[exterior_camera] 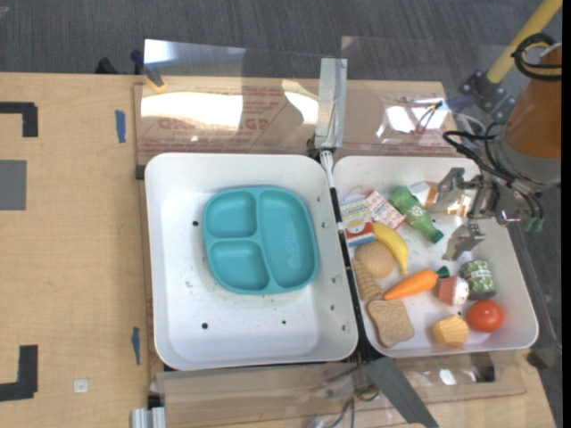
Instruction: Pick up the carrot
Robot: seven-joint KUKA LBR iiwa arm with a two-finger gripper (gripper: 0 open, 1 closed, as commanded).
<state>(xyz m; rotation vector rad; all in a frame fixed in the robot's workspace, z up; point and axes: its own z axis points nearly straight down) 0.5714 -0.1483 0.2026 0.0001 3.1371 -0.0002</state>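
Hovering gripper (470, 210) over right bin (522, 275), finger state unclear; carrot (411, 284) lying apart, below-left

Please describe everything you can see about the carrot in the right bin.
The carrot is a small toy that looks like smooth plastic: an orange tapered body with a green stub at its thick end. It lies flat on the floor of the right bin, pointed tip toward the bread slice at lower left, green end up and right by the strawberry. The banana lies just above it. It seems to touch the strawberry, though I cannot be sure. The gripper is above and to its right, apart from it.
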